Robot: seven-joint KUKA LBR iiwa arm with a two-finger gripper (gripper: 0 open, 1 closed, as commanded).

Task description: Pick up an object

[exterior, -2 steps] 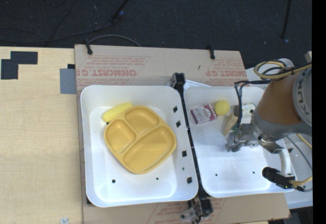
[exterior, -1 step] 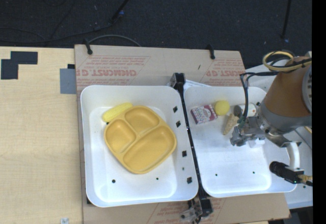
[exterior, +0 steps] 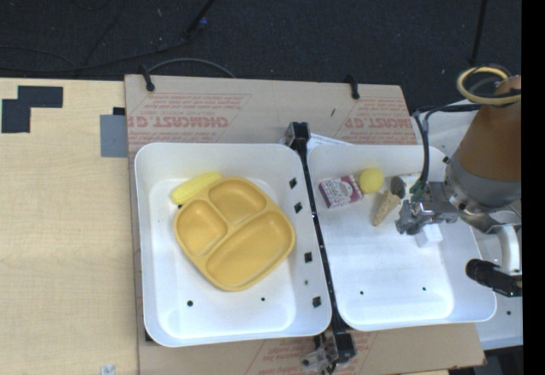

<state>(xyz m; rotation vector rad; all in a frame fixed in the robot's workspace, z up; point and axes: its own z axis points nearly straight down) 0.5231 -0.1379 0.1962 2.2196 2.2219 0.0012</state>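
Gripper [exterior: 411, 220] (low) near bin's [exterior: 464, 305] edge

Light wooden bench [exterior: 60, 237], cardboard sheet [exterior: 255, 109] on it, two white bins [exterior: 157, 279] atop

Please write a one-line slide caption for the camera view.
Claw hovering near cone, yellow ball and packet; yellow tray in other bin.

The divided yellow plate [exterior: 234, 233] hides part of the yellow piece [exterior: 194, 187] behind it.
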